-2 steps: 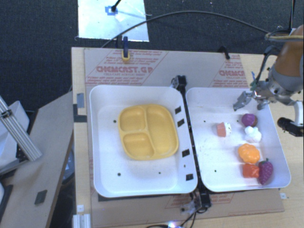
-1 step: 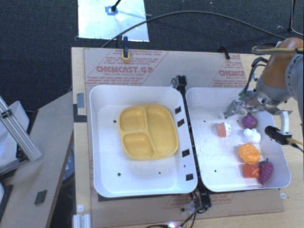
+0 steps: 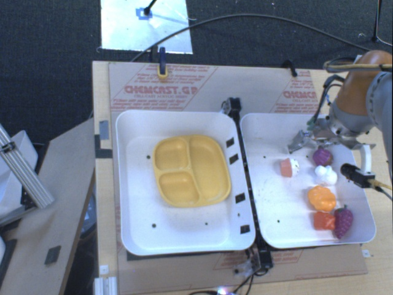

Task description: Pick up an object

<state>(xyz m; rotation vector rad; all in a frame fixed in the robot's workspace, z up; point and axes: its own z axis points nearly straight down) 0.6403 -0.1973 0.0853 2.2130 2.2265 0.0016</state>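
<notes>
- Two shallow white bins side by side on the counter (image 3: 123, 78): left bin (image 3: 132, 165), right bin (image 3: 270, 220).
- In the left bin, a yellow divided tray (image 3: 190, 169), three compartments, lying flat near the middle.
- In the right bin, a cluster of small toy pieces along the right half.
- Pink-orange block with a white end (image 3: 287, 167), left of the others and slightly apart.
- Purple round piece (image 3: 322, 157) toward the bin's far side, right beside the gripper.
- White lumpy piece (image 3: 326, 175) just below the purple one, touching or nearly so.
- Orange rounded piece (image 3: 322, 198) below that, resting against a red-orange block (image 3: 323, 220).
- Dark purple grape-like piece (image 3: 344, 221) at the near right corner, touching the red-orange block.
- Grey arm (image 3: 368, 100) reaching in from the right, orange band above the wrist, bent down over the far right part of the right bin.
- Gripper (image 3: 313, 139) low over the bin floor, just above and left of the purple round piece.
- Fingers: metal parts visible near the bin's far side, but too small and cluttered to tell whether spread or closed; nothing seen clearly between them.
- Black cable looping over the counter's far edge toward the arm.
</notes>
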